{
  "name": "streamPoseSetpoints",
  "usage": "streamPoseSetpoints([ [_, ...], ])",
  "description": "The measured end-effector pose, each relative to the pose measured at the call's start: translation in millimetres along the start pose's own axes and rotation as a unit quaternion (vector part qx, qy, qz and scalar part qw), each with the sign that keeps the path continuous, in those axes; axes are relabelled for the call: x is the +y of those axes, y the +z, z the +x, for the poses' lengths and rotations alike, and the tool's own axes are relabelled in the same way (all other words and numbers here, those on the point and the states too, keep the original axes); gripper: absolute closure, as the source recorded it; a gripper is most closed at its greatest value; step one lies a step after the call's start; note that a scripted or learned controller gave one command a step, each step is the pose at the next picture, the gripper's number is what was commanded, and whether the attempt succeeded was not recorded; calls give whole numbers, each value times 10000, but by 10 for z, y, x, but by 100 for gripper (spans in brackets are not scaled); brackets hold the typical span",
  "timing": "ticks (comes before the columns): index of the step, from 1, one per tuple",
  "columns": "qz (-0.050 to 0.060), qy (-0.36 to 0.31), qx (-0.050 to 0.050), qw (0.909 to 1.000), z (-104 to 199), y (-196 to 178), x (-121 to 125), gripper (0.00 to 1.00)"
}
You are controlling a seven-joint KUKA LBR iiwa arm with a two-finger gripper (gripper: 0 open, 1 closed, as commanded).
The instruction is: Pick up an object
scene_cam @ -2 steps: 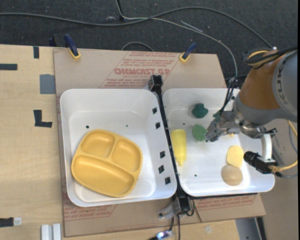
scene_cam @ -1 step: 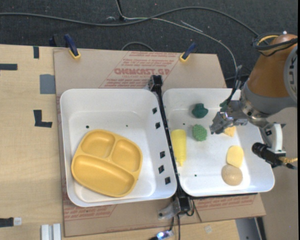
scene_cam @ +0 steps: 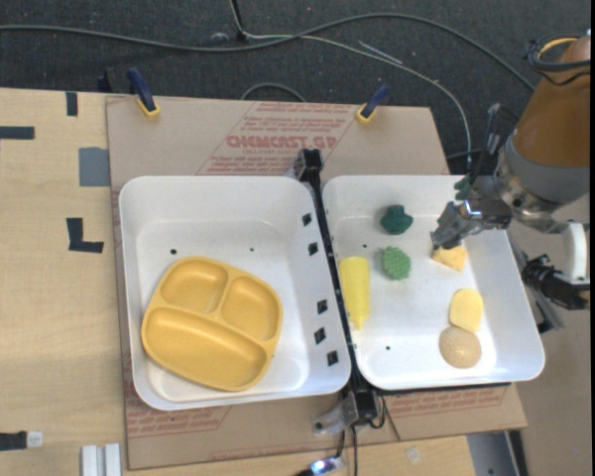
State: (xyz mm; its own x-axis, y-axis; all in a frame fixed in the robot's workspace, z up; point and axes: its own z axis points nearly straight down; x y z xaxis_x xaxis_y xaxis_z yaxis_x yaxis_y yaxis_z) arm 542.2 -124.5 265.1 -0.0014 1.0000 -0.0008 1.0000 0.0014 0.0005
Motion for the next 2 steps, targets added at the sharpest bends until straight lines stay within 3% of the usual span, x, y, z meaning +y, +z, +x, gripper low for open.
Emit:
streamPoseSetpoints([
  [1,9,-13,4,10000,580,62,35,100],
  [2,21,-24,12,10000,1126,166,-135,100],
])
